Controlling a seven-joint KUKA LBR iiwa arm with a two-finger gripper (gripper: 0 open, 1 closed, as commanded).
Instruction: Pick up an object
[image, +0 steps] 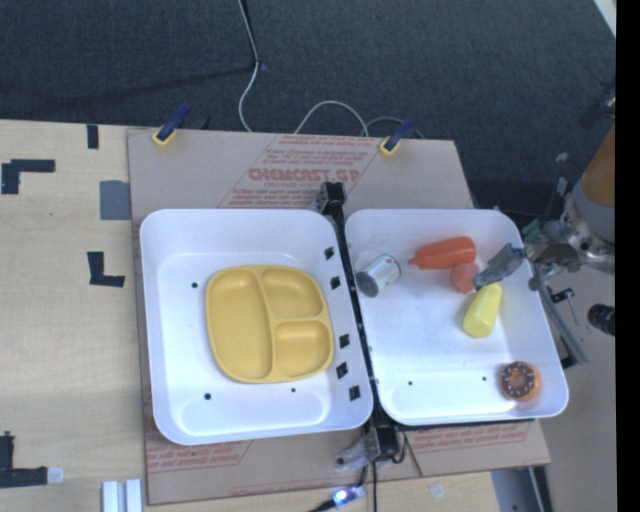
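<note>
Nearest to the camera, at the front right corner of the right bin (420, 400), a small brown doughnut-like ring (519, 380) lies flat against the bin's rim. A little farther in, a yellow piece shaped like a short corn cob or banana (481, 310) lies tilted on the white floor of the same bin, its upper end pointing to the claw. The claw (503, 264) is low over the right side of this bin, reaching in from the right; its dark grey fingers (497, 268) point to the left and downward, and they end just beside the top of the yellow piece and next to a small reddish object (463, 277). Whether the fingers stand apart or together I cannot tell, because they are dark and small here, and nothing is seen clearly between them. Behind the reddish object lies an orange carrot-like piece (443, 252), almost horizontal and touching or nearly touching it. To the left of it, near the wall between the bins, a small silver can (378, 274) lies on its side. In the left bin (165, 300) a yellow divided plate (268, 322) with three compartments lies flat near the middle. Both bins stand on a brown cardboard sheet (300, 175) on the wooden worktop (50, 320), and two yellow-and-blue clamps (171, 124) hold the far edge of the cardboard. A white cable (330, 105) makes a loop behind them on the dark carpet.
</note>
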